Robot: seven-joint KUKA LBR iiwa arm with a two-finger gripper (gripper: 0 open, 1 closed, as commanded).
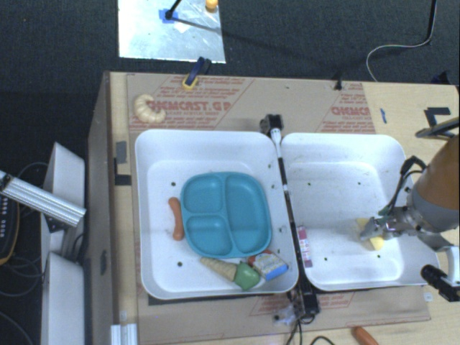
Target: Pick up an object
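We see the bench (237, 95) with two white bins side by side. Left bin (154, 192) holds a blue divided plate (225, 214) about in the middle, tilted a bit. An orange sausage-shaped toy (177, 218) lies just beside the plate's left edge, running front to back. At the left bin's front right corner we see a cone-shaped piece (219, 267), a green block (246, 277) touching it, and a small blue-and-white packet (272, 266) just beside the green block, tucked against the plate's front edge. Right bin (338, 157) has one small yellow object (375, 243) near its right edge, toward the front. The gripper (379, 228) sits right over that yellow object, arm (435, 192) coming in from the right with the orange band above the wrist. The fingers are on or around the yellow piece, but we cannot tell if the claw is apart, together or clamped on it; the tips blur into the object. A second bit of yellow (362, 223) shows just left of the gripper; hard to say if it is the same object. On the bench behind the left bin: a cream ridged toy (149, 107) near the back left corner and a yellow-and-blue item (195, 72) at the back edge. An orange thing (364, 334) lies at the front edge, right of the bins' divide.
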